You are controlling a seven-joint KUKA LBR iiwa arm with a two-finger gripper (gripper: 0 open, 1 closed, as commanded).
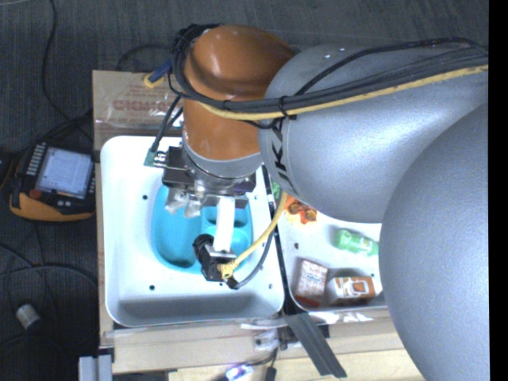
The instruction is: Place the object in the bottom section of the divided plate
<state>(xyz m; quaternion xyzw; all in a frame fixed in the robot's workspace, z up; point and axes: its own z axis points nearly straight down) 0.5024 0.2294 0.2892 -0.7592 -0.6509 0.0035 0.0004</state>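
Observation:
A blue divided plate (169, 240) lies in the left white bin (127, 236). The arm's orange band and grey wrist hang right over it and hide most of the plate, dividers included. My gripper (208, 213) points down at the plate's middle, close above or on its surface. A black part with a yellow cable (213, 262) hangs at the plate's near edge. I cannot make out any object in the gripper or on the part of the plate that shows.
The right bin (317, 304) holds a green item (354, 242), two brown packets (311, 279) (352, 289) and an orange-red item (300, 209). A control pendant (57, 179) lies on the floor to the left. Cardboard (131, 98) sits behind the left bin.

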